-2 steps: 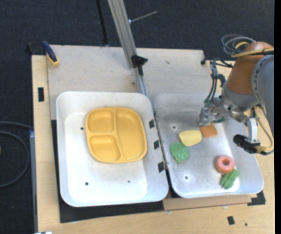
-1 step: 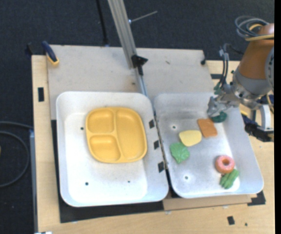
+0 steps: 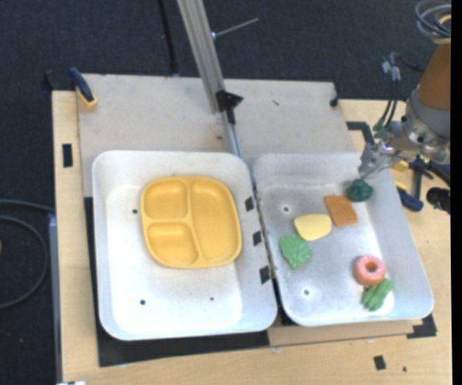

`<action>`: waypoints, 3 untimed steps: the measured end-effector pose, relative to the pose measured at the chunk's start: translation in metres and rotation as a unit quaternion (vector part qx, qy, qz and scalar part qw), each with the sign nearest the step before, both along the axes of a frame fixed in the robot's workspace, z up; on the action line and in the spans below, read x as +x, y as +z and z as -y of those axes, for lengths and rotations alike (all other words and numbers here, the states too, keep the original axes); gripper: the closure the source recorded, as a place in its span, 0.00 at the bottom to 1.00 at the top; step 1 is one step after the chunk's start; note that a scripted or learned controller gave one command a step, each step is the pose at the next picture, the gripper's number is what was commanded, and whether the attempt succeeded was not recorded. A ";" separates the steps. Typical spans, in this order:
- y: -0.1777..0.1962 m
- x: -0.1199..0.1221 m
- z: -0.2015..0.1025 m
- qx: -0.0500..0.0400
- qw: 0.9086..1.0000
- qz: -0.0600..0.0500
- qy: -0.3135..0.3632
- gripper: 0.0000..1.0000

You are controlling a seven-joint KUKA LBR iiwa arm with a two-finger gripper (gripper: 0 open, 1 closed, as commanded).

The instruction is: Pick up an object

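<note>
The right white bin [image 3: 399, 239] holds several small toy foods. A dark green lump [image 3: 360, 190] lies near its far right corner. An orange-brown slab [image 3: 340, 211] and a pale yellow piece [image 3: 313, 227] rest toward the middle. Closer to the front are a leafy green piece [image 3: 295, 252], a pink ring donut [image 3: 369, 269] and a bright green piece [image 3: 377, 293]. My gripper [image 3: 373, 164] hangs over the bin's far right rim, just above and to the right of the dark green lump, with nothing visibly in it.
The left white bin [image 3: 119, 295] carries a yellow divided plate [image 3: 191, 220]. A slanted metal post [image 3: 203, 46] rises behind the bins. A blue-handled clamp [image 3: 84, 88] sits at the bench's far left corner, and cables and another blue clamp [image 3: 411, 199] crowd the right edge.
</note>
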State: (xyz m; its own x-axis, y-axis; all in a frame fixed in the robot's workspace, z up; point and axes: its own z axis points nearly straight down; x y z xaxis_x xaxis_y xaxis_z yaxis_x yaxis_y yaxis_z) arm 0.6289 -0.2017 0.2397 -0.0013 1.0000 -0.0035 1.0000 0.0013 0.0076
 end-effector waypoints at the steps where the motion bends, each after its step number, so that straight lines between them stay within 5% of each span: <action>1: 0.011 0.001 0.000 0.001 1.000 -0.002 0.001 1.00; 3: 0.018 -0.025 -0.101 0.002 1.000 -0.003 0.003 1.00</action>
State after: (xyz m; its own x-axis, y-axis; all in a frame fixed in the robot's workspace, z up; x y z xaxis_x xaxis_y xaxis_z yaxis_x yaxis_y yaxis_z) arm 0.6040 -0.1004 0.2576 -0.0077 1.0000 0.0014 1.0000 0.0077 0.0012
